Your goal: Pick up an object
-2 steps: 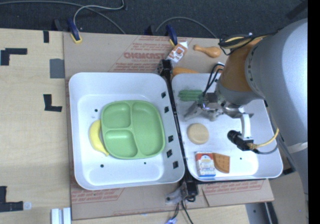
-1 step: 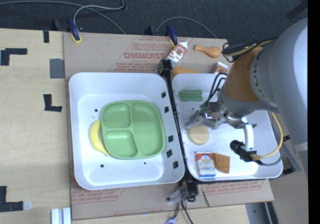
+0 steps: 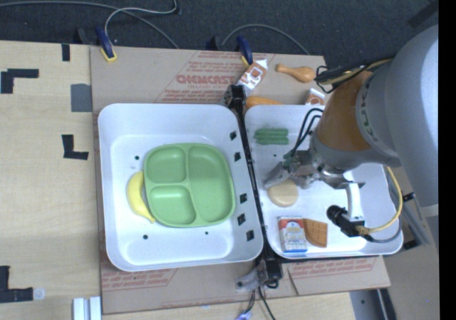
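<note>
Down low in the right bin (image 3: 370, 244), jaws (image 3: 285, 177) parked right over the beige round piece (image 3: 283, 194), touching or nearly. Can't tell whether apart or together. Piece just left-below the wrist, longer side running left-right. Probably a straight-down grab.

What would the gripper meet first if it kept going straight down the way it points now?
Most likely the pale round object in the right bin: the gripper sits just above it in the camera view, pointing down. Depth is hard to judge from this slant.
</note>
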`<state>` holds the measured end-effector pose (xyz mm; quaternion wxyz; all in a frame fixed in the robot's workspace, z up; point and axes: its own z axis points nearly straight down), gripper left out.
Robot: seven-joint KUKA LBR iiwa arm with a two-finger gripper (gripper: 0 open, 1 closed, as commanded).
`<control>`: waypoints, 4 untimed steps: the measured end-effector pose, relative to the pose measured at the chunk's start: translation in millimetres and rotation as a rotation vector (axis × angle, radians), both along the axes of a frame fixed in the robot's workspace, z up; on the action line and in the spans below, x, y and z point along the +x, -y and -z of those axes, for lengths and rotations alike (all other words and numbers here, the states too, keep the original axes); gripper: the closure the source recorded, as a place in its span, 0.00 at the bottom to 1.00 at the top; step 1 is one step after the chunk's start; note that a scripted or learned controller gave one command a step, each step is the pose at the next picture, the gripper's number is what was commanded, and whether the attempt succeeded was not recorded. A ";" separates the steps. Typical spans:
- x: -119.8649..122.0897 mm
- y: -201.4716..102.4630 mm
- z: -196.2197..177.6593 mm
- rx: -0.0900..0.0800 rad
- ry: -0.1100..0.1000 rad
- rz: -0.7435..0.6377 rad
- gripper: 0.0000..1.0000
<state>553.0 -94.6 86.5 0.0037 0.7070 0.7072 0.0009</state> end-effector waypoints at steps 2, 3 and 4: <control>0.1 4.8 0.1 0.001 0.000 -0.001 0.00; -11.9 0.7 0.0 0.000 0.000 0.000 0.00; 20.3 -0.9 0.7 0.003 -0.005 -0.001 0.00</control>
